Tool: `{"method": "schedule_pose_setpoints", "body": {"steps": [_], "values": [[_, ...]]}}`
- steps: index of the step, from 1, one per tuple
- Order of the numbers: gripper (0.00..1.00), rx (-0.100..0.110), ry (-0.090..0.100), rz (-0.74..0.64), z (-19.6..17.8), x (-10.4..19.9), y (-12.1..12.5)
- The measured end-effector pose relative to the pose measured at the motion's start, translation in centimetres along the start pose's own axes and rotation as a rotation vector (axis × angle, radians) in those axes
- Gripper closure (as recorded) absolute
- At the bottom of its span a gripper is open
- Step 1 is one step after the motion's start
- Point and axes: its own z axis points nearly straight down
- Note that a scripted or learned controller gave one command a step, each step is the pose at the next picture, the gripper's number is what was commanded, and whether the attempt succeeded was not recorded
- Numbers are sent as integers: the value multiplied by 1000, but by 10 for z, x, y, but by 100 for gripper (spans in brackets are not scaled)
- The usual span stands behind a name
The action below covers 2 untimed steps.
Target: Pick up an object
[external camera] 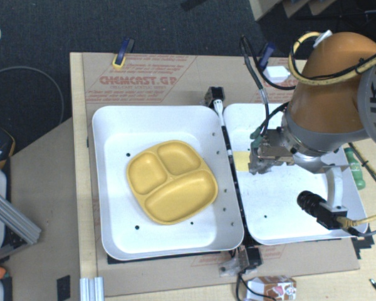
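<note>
A yellow three-compartment plate (171, 180) lies flat in the middle of the left bin (113, 224). My gripper (263, 163) is low over the left part of the right bin (288, 227), close to the divider between the bins. A small pale yellow flat piece (240, 162) shows just left of the gripper, partly hidden under it. Whether the gripper touches it cannot be made out. A green object (355, 169) lies at the right bin's right side, mostly covered by the arm.
The arm's orange band (335, 68) and grey wrist cover the back of the right bin. Black clamps (214, 96) sit at the divider's far end and near end (247, 256). Cardboard (138, 77) surrounds the bins.
</note>
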Motion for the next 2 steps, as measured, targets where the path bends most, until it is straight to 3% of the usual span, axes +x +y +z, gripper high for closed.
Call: {"method": "schedule_pose_setpoints", "body": {"steps": [1, 2], "values": [[100, -8, 1, -2, -83, 6, -2], [100, -2, 1, -4, -123, 59, -3]]}}
